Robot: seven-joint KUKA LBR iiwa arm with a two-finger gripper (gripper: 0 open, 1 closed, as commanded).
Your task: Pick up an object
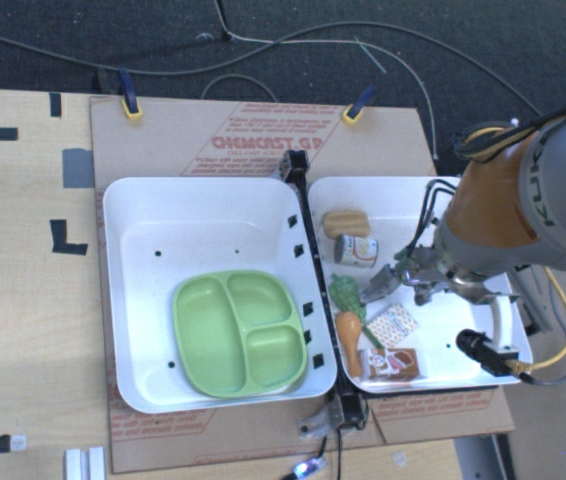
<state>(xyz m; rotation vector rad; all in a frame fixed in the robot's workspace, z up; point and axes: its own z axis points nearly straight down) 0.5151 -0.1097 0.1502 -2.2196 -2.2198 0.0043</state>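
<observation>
We are looking down on two white bins sitting side by side on the surface. The left bin point(128, 268), well away from the hand, is carrying one green divided plate point(241, 333) with three compartments. The right bin point(403, 190) is where the work is happening.

In it we are counting five loose things, all crowded toward the wall it shares with the left bin: one tan bread-like piece point(346, 222) beyond the hand, one small tin can point(357, 251) just past the fingertips, one green leafy piece point(345, 292) right beside the tips, one carrot point(349, 340) on the near side, and two flat packets, a patterned one point(393, 323) just under the hand and a red-and-white one point(393, 364) nearer the bin's front edge.

Our hand point(383, 285) is reaching in low from the right, its fingers point(378, 288) pointing at the leafy piece and the can. We are seeing nothing between them; whether they are spread or closed we cannot tell at this slant.

What we are worried about: the things are lying so tight together that closing here could nudge the can, or catch two items, or pinch only the flat packet's edge and slip off.
</observation>
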